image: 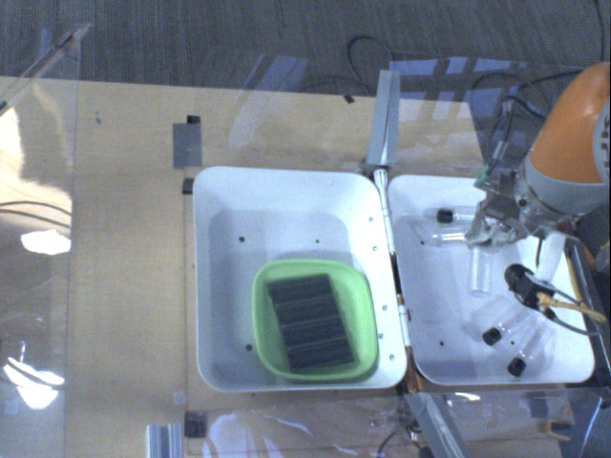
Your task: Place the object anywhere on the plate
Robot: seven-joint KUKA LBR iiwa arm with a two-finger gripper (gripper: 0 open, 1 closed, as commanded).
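Note:
A green square plate (358,299) lies in the left white bin (220,256), toward its front. On the plate rests a dark grey ridged block (307,322), lying flat and slightly angled. My gripper (485,229) hangs over the back of the right bin (420,351), well to the right of the plate. It is above a clear tube (477,273), and nothing is visibly held. The orange band of the arm (568,151) shows above it.
Several clear vials with black caps lie in the right bin: one at the back (444,216), two near the front (492,335) (516,367). A black cable end (520,280) hangs beside the gripper. A grey divider post (384,122) stands behind the bins.

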